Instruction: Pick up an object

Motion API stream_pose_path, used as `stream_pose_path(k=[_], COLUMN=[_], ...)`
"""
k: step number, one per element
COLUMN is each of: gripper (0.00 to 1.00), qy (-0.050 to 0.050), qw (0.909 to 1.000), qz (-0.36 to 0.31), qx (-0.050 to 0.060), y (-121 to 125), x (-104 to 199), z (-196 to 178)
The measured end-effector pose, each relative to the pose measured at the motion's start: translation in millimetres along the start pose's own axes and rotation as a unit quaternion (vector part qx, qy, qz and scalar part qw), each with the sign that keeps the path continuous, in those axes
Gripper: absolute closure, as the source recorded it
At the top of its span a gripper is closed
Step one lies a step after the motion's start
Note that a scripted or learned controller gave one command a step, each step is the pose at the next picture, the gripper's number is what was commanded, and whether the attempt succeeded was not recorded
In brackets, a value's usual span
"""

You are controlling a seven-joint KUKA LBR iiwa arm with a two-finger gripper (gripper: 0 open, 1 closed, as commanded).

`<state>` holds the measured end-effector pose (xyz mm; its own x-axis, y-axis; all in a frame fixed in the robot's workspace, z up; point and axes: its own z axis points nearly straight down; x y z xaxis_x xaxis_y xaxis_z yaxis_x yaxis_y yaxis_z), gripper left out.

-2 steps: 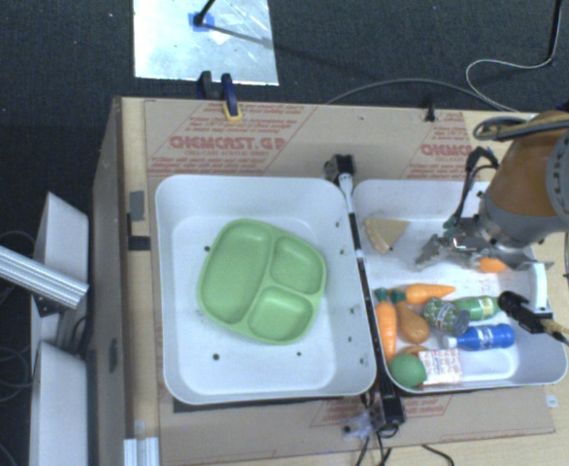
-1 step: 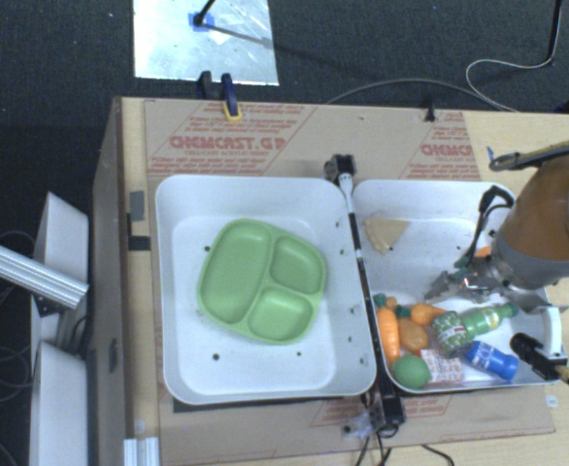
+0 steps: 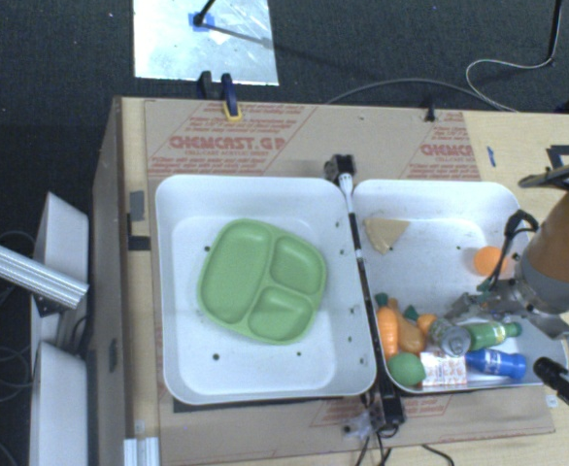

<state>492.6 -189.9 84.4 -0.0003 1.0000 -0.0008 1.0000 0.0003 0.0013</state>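
Many toys (image 3: 411, 343) heaped at the near side of the right bin (image 3: 430, 202), green bottle (image 3: 486, 335) among them; claw (image 3: 464, 311) low just beside it, likely to grab; spread or pinching, cannot tell

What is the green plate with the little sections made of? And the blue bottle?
The green plate looks like matte moulded plastic: one even colour, soft rounded dividers, no shine. The blue bottle seems to be glossy plastic, with a bright glint and a white cap, though it is too small to be sure.
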Motion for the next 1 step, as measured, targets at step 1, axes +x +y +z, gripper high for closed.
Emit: stream_pose_path(k=[1], gripper=[1.00], qy=[0.000], qw=[1.0000], qz=[-0.001], qx=[-0.001], y=[1.1], x=[0.2], z=[-10.5])
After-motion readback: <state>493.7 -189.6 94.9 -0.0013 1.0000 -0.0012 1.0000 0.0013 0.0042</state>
